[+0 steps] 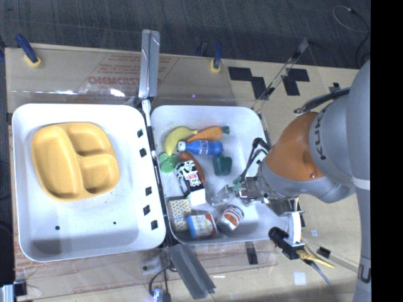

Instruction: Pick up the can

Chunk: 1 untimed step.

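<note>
Red-white can [231, 218] just below pincer [228, 195]

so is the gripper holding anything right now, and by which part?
Cannot tell. The gripper sits low in the right bin, just above the can, but the view doesn't show anything held.

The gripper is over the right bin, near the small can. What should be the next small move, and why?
Probably a short shift toward the near wall of the right bin, then straight down. The gripper sits just above and slightly left of the can, which lies tilted against the near wall beside a blue-labelled jar. Centring over the can first should help avoid nudging the jar.
</note>
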Each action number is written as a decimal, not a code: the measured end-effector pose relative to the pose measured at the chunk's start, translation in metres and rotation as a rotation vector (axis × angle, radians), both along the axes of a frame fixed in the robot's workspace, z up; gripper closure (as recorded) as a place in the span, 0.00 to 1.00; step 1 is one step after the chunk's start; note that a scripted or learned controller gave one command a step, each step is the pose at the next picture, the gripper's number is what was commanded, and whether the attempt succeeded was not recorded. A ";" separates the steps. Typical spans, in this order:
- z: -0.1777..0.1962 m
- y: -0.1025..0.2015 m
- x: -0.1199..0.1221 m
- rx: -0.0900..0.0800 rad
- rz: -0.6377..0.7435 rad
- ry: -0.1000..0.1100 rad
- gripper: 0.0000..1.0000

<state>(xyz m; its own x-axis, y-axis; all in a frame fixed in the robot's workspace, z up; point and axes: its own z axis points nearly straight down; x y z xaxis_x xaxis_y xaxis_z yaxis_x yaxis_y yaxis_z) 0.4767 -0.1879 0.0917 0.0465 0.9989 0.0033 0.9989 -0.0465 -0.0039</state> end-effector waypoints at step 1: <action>-0.001 -0.004 0.000 0.001 0.263 0.001 0.00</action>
